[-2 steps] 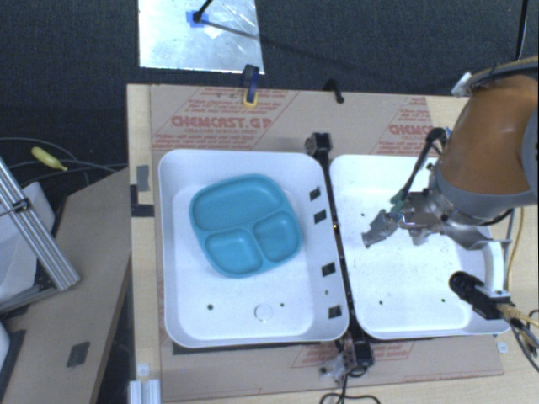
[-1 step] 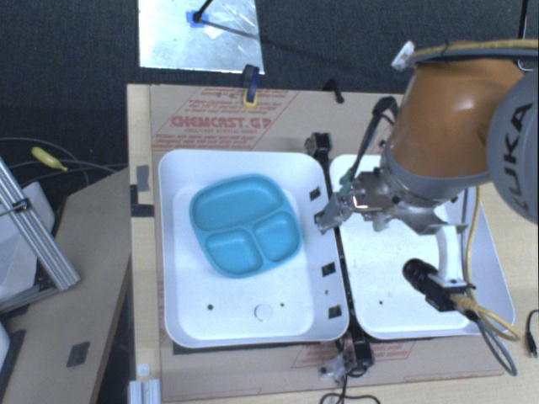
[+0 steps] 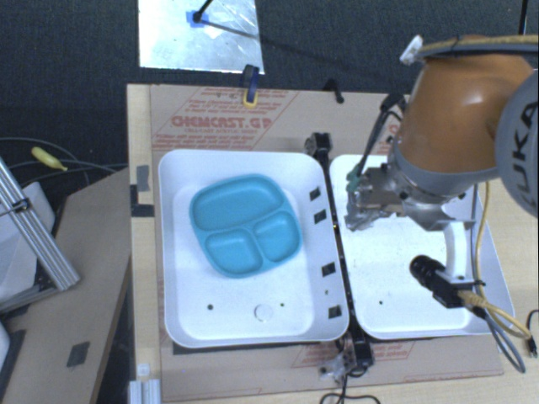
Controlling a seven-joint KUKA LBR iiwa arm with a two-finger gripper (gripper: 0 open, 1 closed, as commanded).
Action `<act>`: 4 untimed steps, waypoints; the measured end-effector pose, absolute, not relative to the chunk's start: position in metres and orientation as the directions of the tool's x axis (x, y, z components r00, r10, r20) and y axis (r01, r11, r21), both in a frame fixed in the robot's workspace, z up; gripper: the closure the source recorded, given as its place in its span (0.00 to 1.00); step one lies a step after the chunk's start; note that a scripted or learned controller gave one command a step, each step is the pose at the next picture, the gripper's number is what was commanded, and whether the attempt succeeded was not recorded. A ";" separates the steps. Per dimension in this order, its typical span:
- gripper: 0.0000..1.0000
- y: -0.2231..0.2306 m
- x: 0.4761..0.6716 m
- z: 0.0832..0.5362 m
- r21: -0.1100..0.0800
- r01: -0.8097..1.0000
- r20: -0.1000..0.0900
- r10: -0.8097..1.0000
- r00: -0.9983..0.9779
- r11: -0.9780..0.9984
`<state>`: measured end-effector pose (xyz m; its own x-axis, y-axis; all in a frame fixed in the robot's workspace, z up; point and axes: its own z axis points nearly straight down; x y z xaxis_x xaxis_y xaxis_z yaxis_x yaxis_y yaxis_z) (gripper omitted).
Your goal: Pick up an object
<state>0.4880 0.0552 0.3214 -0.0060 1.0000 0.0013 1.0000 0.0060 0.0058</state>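
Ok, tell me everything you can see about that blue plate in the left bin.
The blue plate is a light blue divided dish with rounded corners, seemingly smooth plastic. Raised ridges split it into three compartments: one large section toward the far side and two smaller ones toward the near side. It lies flat and right side up, turned at a slight angle, around the middle of the left bin, resting on the white floor. Nothing sits in it. The pincer is over the right bin, apart from it.
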 end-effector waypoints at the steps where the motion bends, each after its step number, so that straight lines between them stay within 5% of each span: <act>1: 1.00 0.060 0.487 0.371 0.005 1.000 0.001 1.000 -0.006 0.006; 3: 1.00 0.145 0.487 0.463 0.007 1.000 0.004 1.000 -0.010 0.010; 4: 1.00 0.108 0.487 0.404 -0.002 1.000 -0.001 1.000 0.002 -0.002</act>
